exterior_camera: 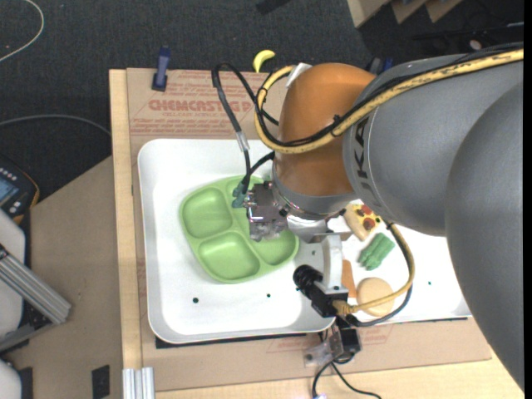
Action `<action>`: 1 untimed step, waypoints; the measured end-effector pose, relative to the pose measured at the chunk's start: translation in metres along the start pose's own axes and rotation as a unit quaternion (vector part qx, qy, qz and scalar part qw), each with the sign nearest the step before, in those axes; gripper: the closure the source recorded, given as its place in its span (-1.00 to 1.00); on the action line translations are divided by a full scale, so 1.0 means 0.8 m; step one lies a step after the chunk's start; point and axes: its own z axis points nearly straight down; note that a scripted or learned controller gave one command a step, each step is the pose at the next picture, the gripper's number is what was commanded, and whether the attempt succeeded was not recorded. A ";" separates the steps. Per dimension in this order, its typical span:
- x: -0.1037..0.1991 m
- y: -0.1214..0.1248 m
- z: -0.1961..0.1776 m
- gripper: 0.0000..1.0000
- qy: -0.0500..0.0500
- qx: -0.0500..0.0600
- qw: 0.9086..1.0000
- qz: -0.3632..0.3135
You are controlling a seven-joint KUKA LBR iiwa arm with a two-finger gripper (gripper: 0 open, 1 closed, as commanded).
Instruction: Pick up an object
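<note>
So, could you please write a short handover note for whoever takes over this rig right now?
Hand: low over the left white bin, at the right edge of the light green divided plastic plate; the wrist hides whether it is open or shut.
Things: the plate lies in the left bin. In the right white bin lie a small green ridged toy, a tan rounded piece and a yellow and red toy.
Done: nothing visibly grasped.
Left: secure one object and lift it.

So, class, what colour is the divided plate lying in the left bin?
Light green, plain and unpatterned. The divided plate shows best in the camera view from above.
</note>
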 end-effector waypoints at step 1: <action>0.089 -0.014 -0.119 1.00 0.004 -0.005 1.000 -0.006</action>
